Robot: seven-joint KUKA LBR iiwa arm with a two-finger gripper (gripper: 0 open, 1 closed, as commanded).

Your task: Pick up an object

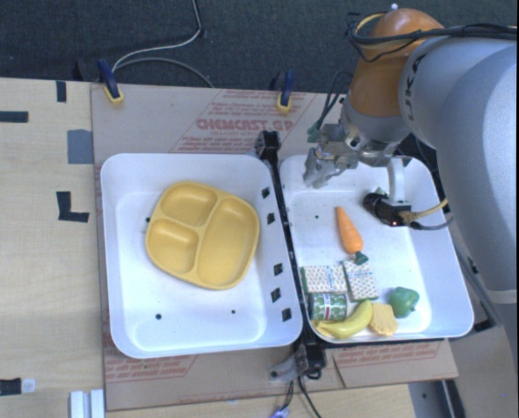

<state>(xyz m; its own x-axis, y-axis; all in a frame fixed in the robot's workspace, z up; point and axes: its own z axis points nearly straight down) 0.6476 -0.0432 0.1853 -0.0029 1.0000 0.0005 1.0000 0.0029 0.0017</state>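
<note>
claw: state cannot tell, above right white bin's far left corner | small orange plastic carrot: lying mid-bin, near claw | yellow divided plate: in left white bin

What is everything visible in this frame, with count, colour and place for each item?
bins: 2, white, side by side on the cardboard sheet
divided plate: 1, yellow, left bin
carrot: 1, orange, middle of right bin
patterned packets: 2, pale with green print, right bin, below the carrot
can: 1, green and red, near edge of right bin
banana: 1, yellow, near edge of right bin
corn piece: 1, yellow, beside the banana
pepper: 1, green, near right corner
clamps: 2, blue and yellow, far edge of cardboard
gripper: 1, grey, over far end of right bin
</note>
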